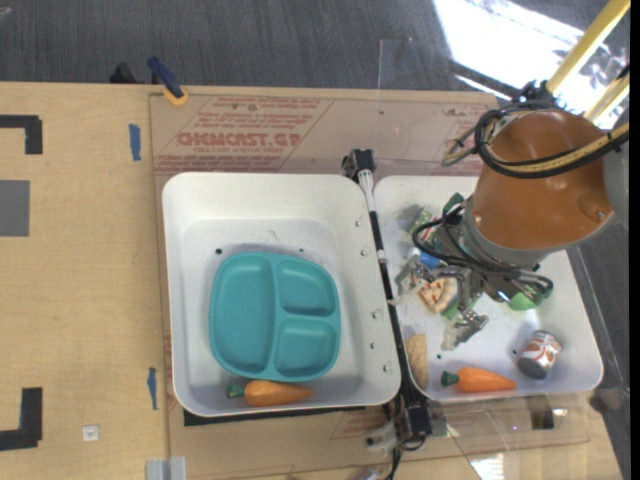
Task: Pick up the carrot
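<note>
A tan wooden bench (80,268) carries two white bins, touching side by side. The left bin (190,218) holds one teal divided tray (275,316), bare white floor open around it, and one carrot (275,392) against the near wall. The arm (540,183) covers much of the right bin (585,353); its gripper (462,318) hangs over clutter, grip state impossible to tell. A second carrot (483,378) lies along that bin's near edge, beside one small can (540,353).
</note>
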Tool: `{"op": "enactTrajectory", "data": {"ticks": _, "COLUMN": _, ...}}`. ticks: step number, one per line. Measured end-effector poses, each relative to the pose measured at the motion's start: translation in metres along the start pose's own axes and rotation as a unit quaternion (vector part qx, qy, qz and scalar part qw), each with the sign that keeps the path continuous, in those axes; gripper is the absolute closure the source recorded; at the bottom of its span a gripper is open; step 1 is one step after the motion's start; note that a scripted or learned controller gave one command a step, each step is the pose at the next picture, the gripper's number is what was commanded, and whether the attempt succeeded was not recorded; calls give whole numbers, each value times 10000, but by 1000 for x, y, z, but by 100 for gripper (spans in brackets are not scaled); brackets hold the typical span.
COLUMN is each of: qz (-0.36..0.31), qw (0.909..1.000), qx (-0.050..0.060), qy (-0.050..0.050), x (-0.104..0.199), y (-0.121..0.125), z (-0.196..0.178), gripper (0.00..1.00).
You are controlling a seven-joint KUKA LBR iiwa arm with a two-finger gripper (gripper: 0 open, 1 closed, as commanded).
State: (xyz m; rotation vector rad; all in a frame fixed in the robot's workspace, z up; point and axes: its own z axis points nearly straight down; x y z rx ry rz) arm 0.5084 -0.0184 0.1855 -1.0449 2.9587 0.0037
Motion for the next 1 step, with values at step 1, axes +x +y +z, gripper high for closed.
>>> {"op": "enactTrajectory", "data": {"ticks": 1, "qz": -514, "qw": 9987, "qx": 38, "qy": -22, "x": 28, "y": -72, "z": 0, "gripper": 0}}
